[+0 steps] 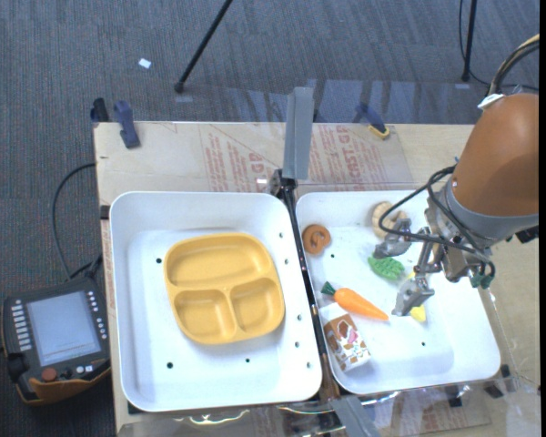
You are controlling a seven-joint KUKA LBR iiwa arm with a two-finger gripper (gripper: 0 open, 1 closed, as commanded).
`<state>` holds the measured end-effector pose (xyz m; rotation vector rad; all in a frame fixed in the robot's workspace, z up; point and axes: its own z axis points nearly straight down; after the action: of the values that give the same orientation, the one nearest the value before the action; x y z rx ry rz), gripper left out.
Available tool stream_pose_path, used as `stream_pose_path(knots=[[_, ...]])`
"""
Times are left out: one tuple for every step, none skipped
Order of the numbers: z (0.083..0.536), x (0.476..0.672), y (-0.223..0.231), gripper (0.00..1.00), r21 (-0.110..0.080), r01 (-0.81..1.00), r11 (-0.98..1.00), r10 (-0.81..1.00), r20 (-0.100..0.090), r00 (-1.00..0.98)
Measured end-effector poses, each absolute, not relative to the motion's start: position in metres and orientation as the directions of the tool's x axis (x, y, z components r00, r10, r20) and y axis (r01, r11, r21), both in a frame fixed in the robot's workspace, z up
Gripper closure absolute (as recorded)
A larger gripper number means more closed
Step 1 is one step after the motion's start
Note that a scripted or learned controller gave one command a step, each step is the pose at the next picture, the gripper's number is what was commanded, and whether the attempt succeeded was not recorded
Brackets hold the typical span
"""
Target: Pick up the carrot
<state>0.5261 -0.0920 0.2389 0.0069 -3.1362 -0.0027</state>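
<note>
The carrot (359, 304), orange with a green top, lies flat in the right bin (464, 358), left of the middle, its green end pointing up-left. My gripper (411, 299) hangs over the right bin just to the right of the carrot's thin tip, close to it but apart from it. Nothing shows held in the gripper. The arm's orange band fills the space above and to the right of it.
In the right bin lie a brown donut (317, 238), a green leafy piece (387, 267), a small yellow piece (419, 315) under the gripper, a pale round item (385, 213) and a small carton (348, 343). The left bin (132, 244) holds a yellow divided plate (223, 288).
</note>
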Motion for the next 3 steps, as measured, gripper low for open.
stream_pose_path(knots=[[0.147,0.536,-0.101,0.0,0.003,0.045,0.999,0.045,0.012,-0.999],[0.084,0.521,-0.09,0.0,-0.002,0.118,0.993,0.118,0.004,-0.993],[0.091,0.522,-0.088,1.0,0.0,0.113,0.994,0.113,0.007,-0.994]])
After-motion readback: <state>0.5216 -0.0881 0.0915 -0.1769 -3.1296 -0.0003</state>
